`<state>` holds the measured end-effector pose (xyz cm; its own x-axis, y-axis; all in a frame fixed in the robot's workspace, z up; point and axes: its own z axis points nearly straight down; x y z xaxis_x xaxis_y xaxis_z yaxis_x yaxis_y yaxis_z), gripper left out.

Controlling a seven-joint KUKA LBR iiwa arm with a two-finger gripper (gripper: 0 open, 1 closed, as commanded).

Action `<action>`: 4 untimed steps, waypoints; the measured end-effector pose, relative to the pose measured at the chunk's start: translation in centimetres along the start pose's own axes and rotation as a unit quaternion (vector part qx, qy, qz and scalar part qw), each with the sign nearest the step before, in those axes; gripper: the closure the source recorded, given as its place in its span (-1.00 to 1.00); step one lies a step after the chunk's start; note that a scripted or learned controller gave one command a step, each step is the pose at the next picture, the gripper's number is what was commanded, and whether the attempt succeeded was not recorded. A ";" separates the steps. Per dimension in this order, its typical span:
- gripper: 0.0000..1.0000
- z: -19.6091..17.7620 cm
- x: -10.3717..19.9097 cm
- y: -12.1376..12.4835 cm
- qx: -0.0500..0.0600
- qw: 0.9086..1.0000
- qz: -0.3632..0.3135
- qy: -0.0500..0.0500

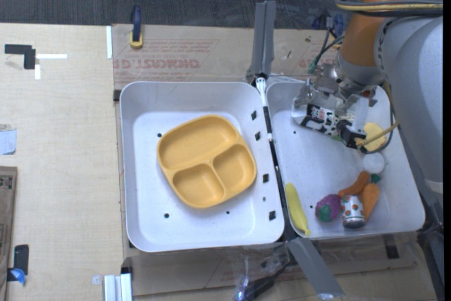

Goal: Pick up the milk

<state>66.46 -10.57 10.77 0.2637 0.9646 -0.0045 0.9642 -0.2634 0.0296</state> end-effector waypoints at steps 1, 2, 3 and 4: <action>-1.00 0.0 -3.4 -2.1 -0.003 0.984 -0.180 0.004; -1.00 -0.2 -1.2 -5.0 -0.007 0.960 -0.278 -0.001; -1.00 -1.4 0.4 -0.6 0.015 0.961 -0.277 0.006; -1.00 1.1 -3.1 -5.7 0.008 0.951 -0.308 0.006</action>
<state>60.19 -12.06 9.52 -0.3527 0.9357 -0.0048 0.9357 0.3528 0.0097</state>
